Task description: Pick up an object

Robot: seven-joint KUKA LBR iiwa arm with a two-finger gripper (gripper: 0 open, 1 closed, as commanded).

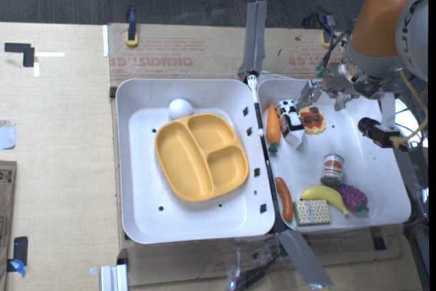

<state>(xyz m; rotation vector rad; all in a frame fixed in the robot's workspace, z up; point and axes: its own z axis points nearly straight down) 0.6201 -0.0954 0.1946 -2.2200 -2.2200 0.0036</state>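
Observation:
My gripper (324, 97) hangs over the far part of the right bin (377, 163), its fingers spread open with nothing between them. Just below and in front of it lie a round pizza toy (314, 120) and a black-and-white toy (291, 116). An orange carrot (272, 125) lies along the bin's left wall. Nearer the front are a small can (332, 168), a banana (325, 195), purple grapes (353, 197), a small cracker box (312, 212) and a red sausage (284, 198).
The left bin (127, 167) holds a yellow divided plate (201, 157) and a white ball (180, 108) behind it. A metal divider (255, 44) runs between the bins. The arm's orange band (381, 10) and cables crowd the right bin's far right corner.

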